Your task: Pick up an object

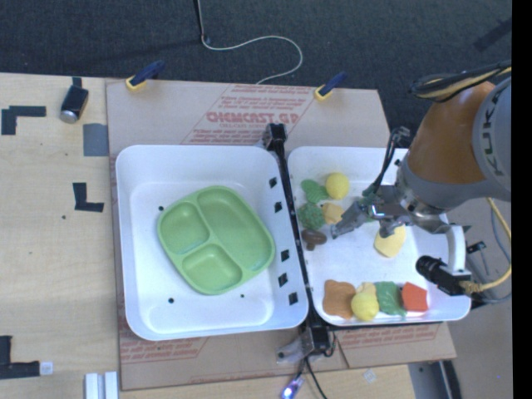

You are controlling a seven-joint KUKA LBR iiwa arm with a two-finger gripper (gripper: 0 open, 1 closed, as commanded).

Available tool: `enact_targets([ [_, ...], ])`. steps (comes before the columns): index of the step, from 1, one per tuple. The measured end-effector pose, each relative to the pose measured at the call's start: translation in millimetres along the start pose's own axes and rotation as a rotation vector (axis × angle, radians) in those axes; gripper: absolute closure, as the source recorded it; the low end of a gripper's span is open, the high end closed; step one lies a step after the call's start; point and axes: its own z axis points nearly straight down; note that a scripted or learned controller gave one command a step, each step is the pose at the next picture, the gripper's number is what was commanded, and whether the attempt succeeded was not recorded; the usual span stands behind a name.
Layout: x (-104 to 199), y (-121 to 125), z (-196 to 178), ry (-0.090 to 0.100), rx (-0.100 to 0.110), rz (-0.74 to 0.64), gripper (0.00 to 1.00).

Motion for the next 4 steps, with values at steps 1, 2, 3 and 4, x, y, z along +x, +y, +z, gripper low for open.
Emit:
enact_targets([
  [1,57.8,-30.7,-283.2,0.0,-0.021,-0.004,0.0],
  [2,56.5,-30.7,-283.6,-0.003,-0.002,0.0,1.0],
  [3,176.2,-39.8,-235.0,0.001,0.005,-0.012,1.0],
  [4,169.7,-38.7,-247.8,-0.001,0.001,-0.003,1.0],
])
